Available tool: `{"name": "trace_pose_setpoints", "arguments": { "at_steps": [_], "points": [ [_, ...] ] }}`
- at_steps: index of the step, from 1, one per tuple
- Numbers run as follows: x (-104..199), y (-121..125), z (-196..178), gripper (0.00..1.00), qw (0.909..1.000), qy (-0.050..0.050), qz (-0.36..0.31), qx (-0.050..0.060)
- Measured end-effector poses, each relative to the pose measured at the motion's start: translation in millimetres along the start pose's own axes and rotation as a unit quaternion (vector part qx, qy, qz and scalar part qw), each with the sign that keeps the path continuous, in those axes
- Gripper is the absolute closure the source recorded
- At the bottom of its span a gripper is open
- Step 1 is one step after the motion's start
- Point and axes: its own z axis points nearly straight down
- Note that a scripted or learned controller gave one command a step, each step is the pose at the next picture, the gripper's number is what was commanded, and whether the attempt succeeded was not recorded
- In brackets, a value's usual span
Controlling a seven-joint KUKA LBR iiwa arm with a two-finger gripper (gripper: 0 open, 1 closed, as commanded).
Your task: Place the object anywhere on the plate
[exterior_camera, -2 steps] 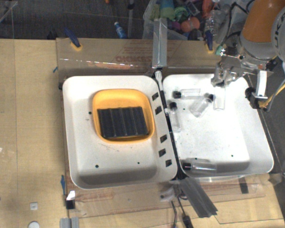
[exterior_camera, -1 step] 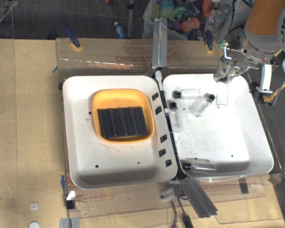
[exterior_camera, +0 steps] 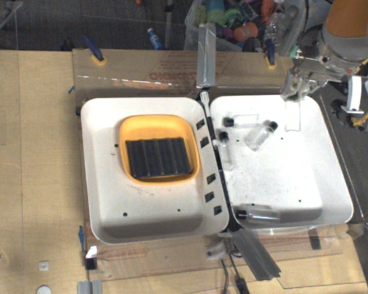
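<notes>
Gripper [exterior_camera: 292, 89] hovering at far edge of right bin [exterior_camera: 306, 207], finger state not discernible; clear vial [exterior_camera: 260, 133] lying below-left of it on bin floor, long axis diagonal; orange plate [exterior_camera: 130, 130] further left, carrying dark grooved block [exterior_camera: 158, 158].

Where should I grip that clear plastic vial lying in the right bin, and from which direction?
Probably from straight above, across the middle of the clear plastic vial. It lies flat and slanted in the right white bin, dark cap toward the upper right, so turn the gripper crosswise to that slant. Its clear body is hard to make out.
</notes>
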Motion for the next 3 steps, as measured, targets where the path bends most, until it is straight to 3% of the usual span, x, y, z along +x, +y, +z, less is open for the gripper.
{"name": "trace_pose_setpoints", "arguments": {
  "at_steps": [2,3],
  "points": [
    [-30.7,5.1,-26.9,1.0,0.9985,0.0,-0.055,0.0],
    [-67.1,10.9,-49.0,1.0,0.9832,0.0,-0.182,-0.001]
  ]
}}
